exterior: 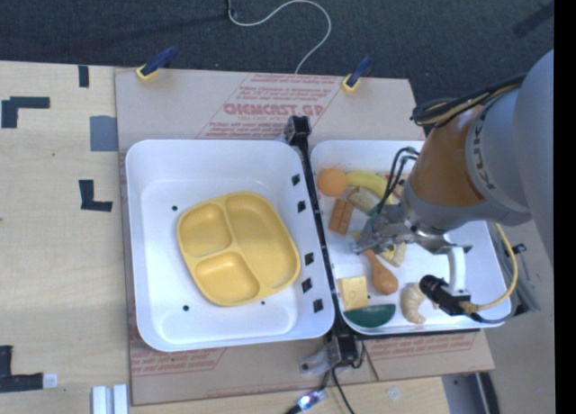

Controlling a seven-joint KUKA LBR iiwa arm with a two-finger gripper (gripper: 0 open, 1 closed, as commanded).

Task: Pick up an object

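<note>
Hovering claw [376, 239] just above drumstick [381, 273], right bin [490, 309].

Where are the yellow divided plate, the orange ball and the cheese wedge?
yellow divided plate [238, 248]: camera view, on the ridge where its compartments meet.
orange ball [330, 181]: camera view, its rounded top.
cheese wedge [354, 292]: camera view, its flat yellow face.

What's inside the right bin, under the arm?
In the right bin: an orange, a banana, a cheese wedge, a drumstick, a green piece. The arm covers whatever lies beneath it.
</note>
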